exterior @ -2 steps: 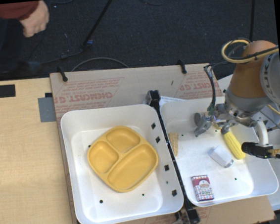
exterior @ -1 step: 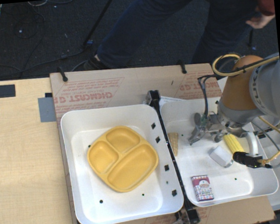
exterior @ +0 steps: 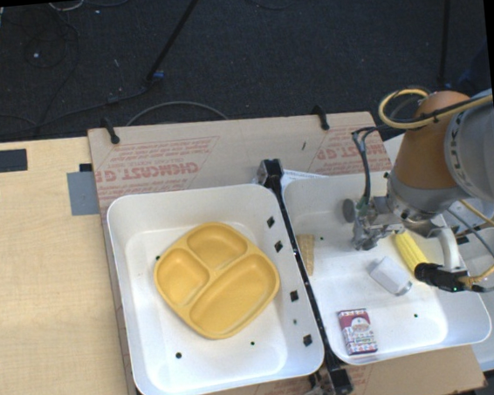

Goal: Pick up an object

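Objects for picking lie in the right bin [exterior: 471, 322]: a yellow banana-like piece [exterior: 408, 249] near the right wall, a small grey cylinder [exterior: 389, 275] just left of it, and a red-and-white card box [exterior: 357, 330] by the front rim. My tool [exterior: 366, 230] hangs low over the bin's back half — well apart from the box, near the cylinder — and I cannot tell how it is set. Left bin [exterior: 145, 352] carries a yellow divided plate [exterior: 216, 279] on the desk [exterior: 37, 284].
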Tool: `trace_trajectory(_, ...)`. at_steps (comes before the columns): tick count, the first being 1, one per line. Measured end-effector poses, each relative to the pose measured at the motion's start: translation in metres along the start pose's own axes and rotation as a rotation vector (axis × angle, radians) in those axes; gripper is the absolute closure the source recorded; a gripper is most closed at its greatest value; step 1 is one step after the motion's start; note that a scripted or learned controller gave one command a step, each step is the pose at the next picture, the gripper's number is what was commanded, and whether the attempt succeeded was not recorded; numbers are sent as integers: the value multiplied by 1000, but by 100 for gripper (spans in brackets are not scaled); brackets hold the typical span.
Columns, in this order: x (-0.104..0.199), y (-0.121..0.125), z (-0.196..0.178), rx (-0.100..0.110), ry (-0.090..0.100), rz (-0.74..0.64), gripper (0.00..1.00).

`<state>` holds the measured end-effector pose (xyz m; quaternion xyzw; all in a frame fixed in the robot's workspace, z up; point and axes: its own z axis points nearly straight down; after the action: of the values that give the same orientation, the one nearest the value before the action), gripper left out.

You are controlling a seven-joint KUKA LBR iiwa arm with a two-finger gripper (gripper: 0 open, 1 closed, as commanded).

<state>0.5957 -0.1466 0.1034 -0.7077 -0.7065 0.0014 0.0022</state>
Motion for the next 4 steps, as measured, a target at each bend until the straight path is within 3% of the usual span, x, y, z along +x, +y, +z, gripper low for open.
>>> trace_trajectory(3,13,7,-159,-8,-2,-4,100)
trace_trajectory(4,69,-10,-150,0,1,-5,100)
